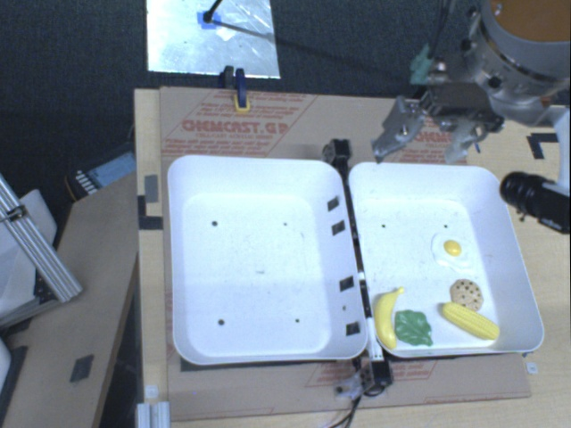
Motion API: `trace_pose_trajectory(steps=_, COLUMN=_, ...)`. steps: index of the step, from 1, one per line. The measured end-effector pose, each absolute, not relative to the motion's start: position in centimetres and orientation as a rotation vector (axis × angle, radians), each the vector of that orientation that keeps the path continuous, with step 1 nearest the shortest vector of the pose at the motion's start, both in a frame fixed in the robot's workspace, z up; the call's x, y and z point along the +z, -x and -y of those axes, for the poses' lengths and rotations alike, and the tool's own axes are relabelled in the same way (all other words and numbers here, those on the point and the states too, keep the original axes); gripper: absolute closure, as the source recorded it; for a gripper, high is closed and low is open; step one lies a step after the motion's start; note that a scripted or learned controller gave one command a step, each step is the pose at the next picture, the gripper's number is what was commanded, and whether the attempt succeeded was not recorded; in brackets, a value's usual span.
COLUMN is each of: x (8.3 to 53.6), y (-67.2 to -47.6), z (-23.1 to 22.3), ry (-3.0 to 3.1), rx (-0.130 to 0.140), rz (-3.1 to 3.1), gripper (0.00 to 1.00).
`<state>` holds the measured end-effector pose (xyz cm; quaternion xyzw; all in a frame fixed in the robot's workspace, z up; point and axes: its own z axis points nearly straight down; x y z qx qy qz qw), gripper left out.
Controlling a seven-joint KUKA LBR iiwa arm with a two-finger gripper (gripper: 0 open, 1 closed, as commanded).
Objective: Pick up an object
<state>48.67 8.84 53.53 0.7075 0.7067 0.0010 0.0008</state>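
Scanning from the left, the left bin [254,257] is a shallow white tray of smooth moulded plastic with rounded corners and a few dark specks on its floor, and nothing to grasp lies in it. Just beside it, past a row of dark clips, sits the right bin [419,199] of the same make, and every candidate lies in its near half. Hard against its left wall is a banana [385,317], a curved, glossy yellow toy that looks like light hollow plastic, probably stiff and a little slippery; across the middle of its curve is the likely place to pinch it. Touching it is a green leafy piece [413,327], flat and crinkled, likely soft and awkward to nip off the floor. Further right lies a fried egg [451,249], white and flat with a domed yolk, too thin to offer much purchase. Below it is a round, speckled tan cookie [466,293], and beside that a corn cob [470,321], stubby, ridged and yellow, probably the surest hold if taken across its width. Above the far rim of this bin hangs the gripper [419,143], its two grey metal fingers spread apart with nothing between them, well apart from all the toys
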Motion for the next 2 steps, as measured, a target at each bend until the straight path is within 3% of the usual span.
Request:
trace_pose_trajectory(steps=1, x=54.7, y=-48.7, z=-9.0, ry=-2.214, rx=0.008, rz=-2.225, gripper=1.00)
trace_pose_trajectory(steps=2, x=53.4, y=-51.5, z=-16.4, ry=-2.211, rx=0.003, rz=-2.232, gripper=1.00)
